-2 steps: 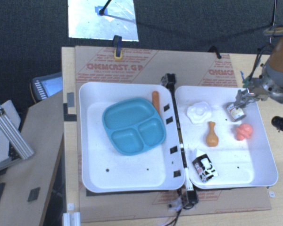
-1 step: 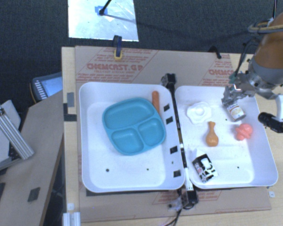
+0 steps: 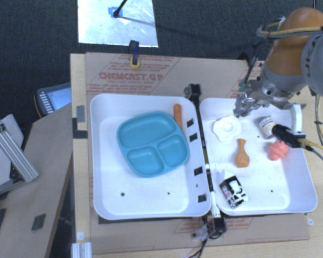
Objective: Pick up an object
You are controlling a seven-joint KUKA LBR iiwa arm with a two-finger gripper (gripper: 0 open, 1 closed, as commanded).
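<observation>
The two-finger gripper (image 3: 246,106) hangs over the right white bin's (image 3: 299,195) far edge, beside the flat white fried-egg toy (image 3: 226,129); whether it is wide or narrow I cannot tell; nothing shows between its tips. A clean pick likely means descending squarely onto one item; the tan plastic drumstick (image 3: 241,153) lies apart mid-bin; the pink lump (image 3: 278,150) and small can (image 3: 266,126) crowd the right side; a black-and-white block (image 3: 234,191) sits near the front edge.

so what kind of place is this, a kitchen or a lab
Most likely a robotics lab bench, not a kitchen: a grey and orange arm reaches over two white bins, which hold toy-like food and a blue divided plate.
</observation>
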